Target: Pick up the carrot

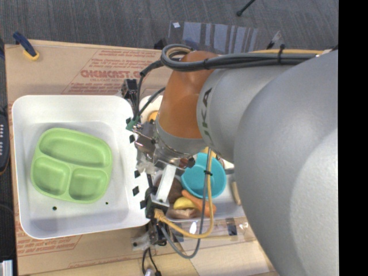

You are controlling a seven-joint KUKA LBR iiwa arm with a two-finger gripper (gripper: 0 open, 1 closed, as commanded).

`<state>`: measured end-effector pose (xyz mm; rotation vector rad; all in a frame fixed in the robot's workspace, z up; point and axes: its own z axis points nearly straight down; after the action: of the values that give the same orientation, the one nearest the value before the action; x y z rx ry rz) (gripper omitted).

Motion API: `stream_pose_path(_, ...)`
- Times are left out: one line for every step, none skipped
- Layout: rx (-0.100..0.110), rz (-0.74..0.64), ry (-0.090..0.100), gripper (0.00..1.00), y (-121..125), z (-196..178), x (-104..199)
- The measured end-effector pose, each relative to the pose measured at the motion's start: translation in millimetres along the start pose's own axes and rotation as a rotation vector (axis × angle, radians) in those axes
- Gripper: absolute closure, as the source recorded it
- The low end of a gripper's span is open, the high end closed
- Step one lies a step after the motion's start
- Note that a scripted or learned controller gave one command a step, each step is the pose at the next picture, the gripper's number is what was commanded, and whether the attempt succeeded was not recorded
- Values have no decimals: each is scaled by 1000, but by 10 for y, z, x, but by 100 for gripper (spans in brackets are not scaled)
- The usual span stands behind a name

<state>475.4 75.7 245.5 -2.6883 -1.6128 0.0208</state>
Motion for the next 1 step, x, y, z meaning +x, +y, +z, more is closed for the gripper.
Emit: stream_pose_path(8,489,-1,100,59,417,-124)
